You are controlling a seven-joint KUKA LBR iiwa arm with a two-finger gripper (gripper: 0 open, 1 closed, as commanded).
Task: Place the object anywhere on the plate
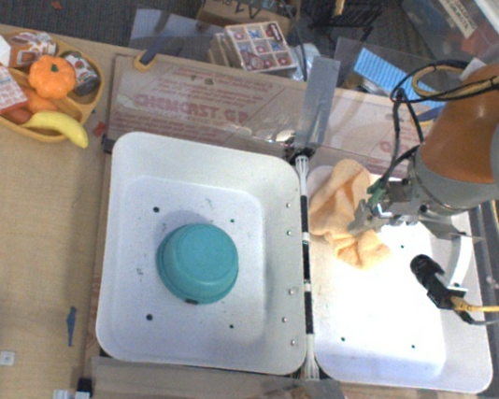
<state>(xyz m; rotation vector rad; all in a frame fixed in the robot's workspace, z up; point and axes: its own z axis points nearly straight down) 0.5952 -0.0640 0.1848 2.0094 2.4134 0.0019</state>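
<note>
Overhead, two white bins sit side by side on a bench. A teal plate, looking like an upturned dish, lies in the left bin. A crumpled peach cloth lies in the right bin, against its upper-left corner near the divider. The gripper hangs at the cloth's right edge, touching or nearly touching it. Likely risks: soft fabric may slip free or snag on the divider during the carry, or drape off the plate's rounded top. Whether the jaws are open or pinching cloth cannot be made out.
</note>
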